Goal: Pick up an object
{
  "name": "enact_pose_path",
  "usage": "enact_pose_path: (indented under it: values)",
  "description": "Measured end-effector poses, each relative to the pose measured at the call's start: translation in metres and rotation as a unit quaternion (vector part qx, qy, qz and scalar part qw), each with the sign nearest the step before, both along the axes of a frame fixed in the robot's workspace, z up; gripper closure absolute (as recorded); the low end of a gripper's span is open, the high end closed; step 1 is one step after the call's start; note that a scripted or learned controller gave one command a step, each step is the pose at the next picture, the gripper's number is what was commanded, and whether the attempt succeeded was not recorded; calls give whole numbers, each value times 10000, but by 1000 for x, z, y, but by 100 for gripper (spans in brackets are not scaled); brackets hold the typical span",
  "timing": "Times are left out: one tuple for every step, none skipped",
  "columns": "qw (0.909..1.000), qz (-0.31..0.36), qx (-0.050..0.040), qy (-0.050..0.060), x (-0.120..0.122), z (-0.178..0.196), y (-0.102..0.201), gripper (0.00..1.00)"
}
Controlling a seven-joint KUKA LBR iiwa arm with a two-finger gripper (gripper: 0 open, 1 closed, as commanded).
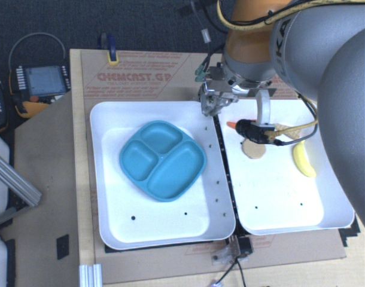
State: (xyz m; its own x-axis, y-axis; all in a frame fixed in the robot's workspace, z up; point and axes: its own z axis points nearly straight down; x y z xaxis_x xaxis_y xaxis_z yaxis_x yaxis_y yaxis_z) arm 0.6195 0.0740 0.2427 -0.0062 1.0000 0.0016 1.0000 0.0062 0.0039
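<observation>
A blue divided plate (pixel 163 159) lies in the middle of the left bin (pixel 110 214). In the right bin (pixel 278 214) a yellow banana (pixel 303 160) rests near the right side. A tan round piece (pixel 253 150) and a small orange bit (pixel 231 125) sit at the bin's upper left, partly hidden by the robot's wrist parts. My gripper (pixel 213 105) hangs over the far end of the divider between the two bins, above and to the right of the plate. Nothing shows in its grasp.
The grey arm (pixel 326 52) with its orange band covers the upper right of the view and part of the right bin. Cardboard (pixel 140 76) lies under both bins. A small screen device (pixel 43 79) sits off the bench at upper left.
</observation>
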Motion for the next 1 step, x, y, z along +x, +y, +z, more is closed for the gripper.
enact_pose_path:
  values:
    - [10000,-23,-10,10,-1,0,-4,0]
